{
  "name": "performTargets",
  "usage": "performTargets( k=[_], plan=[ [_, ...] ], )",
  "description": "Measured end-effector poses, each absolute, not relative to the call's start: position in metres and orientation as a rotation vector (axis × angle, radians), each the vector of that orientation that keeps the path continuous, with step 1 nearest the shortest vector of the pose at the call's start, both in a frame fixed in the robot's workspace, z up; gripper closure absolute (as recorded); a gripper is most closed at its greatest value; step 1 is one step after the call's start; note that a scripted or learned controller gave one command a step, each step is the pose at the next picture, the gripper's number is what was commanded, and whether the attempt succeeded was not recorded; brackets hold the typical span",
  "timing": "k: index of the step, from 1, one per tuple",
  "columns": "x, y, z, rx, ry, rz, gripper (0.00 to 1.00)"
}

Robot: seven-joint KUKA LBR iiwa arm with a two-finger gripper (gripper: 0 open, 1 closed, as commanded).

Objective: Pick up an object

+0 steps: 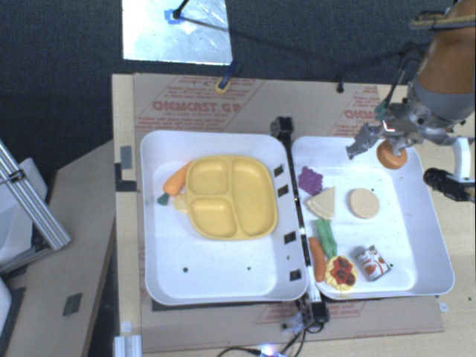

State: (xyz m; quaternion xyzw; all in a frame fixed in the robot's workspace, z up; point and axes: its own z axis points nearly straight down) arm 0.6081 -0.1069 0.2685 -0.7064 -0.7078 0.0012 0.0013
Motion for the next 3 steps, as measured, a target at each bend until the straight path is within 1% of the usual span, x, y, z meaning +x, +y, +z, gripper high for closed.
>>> performTargets(
  k=[1, 2, 3],
  plan=[
    [0.609, -0.107, 0.271, -2.219, -2.225, -0.001, 0.00],
    [0.602, -0.105, 0.212, -2.219, -2.221, 0.002, 0.00],
    [0.608, -0.099, 0.167, -2.216, -2.222, 0.002, 0.00]
  ],
)
